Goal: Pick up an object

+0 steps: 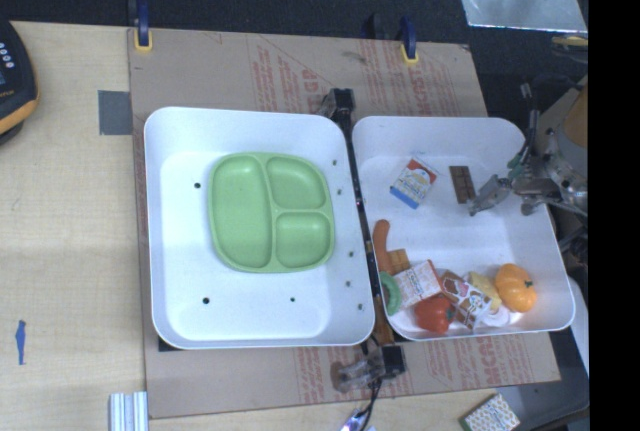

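My gripper (508, 202) reaches in over the right edge of the right bin (440, 139). It stands open, with nothing between its fingers. A brown chocolate bar (461, 183) lies just left of the left fingertip. Further left is a small white, blue and red carton (412, 182). Along the bin's front lie an orange fruit (515, 286), a yellow banana (485, 289), a red tomato (432, 314), a red and white packet (420, 281), a green ring (388, 294) and a sausage (381, 244).
The left bin (180, 309) holds a green divided plate (270, 211). Both bins sit on a cardboard sheet (250, 69) clamped at the back. A yellow and black device (12, 79) lies at the far left of the bench.
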